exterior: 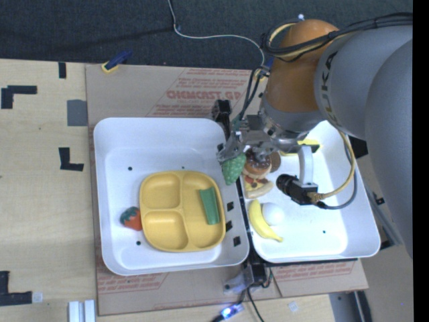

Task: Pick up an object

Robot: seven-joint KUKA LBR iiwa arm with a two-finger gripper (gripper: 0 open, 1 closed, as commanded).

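Left bin (114, 146) contains a yellow divided tray (174, 213) bearing a green block (210, 205); a red-orange item (131, 217) lies beside it. Right bin (348, 240) contains a banana (261, 223) and white egg (273, 213). Gripper (242, 154) hangs over the divider with a green strawberry-shaped toy (232, 168) at its tip; jaw state cannot be determined.

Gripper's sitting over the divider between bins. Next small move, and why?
Probably lift straight up a little. The gripper hangs at the inner wall between the two bins, with a green leafy toy right under it, seemingly at its fingertips. A short rise would show whether that toy comes along before anything carries over the yellow divided plate or the yellow banana.
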